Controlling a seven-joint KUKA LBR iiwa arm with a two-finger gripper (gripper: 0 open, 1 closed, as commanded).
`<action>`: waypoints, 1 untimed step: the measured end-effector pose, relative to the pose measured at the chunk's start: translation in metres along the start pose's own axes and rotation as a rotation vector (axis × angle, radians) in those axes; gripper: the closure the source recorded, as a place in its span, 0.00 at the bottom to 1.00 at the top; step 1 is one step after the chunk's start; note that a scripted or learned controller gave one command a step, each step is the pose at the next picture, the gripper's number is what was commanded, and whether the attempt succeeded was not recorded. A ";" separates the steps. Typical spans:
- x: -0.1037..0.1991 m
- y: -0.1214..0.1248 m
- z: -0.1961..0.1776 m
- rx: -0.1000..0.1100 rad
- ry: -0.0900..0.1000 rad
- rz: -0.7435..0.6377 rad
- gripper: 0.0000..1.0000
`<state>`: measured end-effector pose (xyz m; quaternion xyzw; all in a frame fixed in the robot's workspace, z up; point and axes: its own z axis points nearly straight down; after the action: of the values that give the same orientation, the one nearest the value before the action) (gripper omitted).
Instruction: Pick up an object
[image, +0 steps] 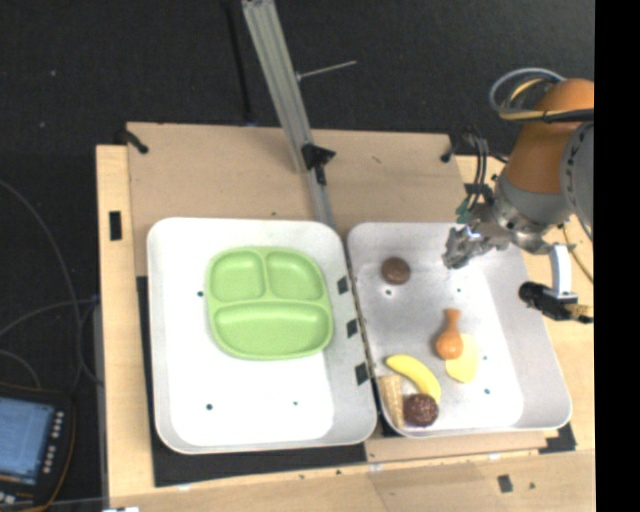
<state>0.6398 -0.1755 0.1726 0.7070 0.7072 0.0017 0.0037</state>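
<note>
Looking down on the bench, the right bin (520, 400) serves as the landmark for everything else. Over its far edge, toward the upper right part, the gripper (457, 252) hangs at the end of the grey arm (535, 200), whose orange band (545, 150) sits above the wrist. Whether the fingers are spread or pressed together cannot be told from this angle, and nothing can be seen between them. Inside the right bin, a brown ball (396, 270) lies near the far left corner, to the left of the gripper and apart from it. Nearer the middle of the bin lies an orange gourd (450, 338), its narrow neck pointing away from the camera. Just beside it on the near side rests a pale yellow piece (462, 368). A banana (415, 375) lies toward the bin's near left corner, and touching its near side sits a dark red ball (421, 409), with a tan cone-like piece (391, 395) just to the left against the bin's wall. To the left of the right bin stands the left bin (180, 400), which holds a green divided plate (269, 303) in its far half.
</note>
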 end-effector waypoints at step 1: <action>0.001 -0.001 -0.045 0.001 0.001 -0.001 1.00</action>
<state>0.6381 -0.1746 0.2178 0.7065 0.7077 0.0015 0.0031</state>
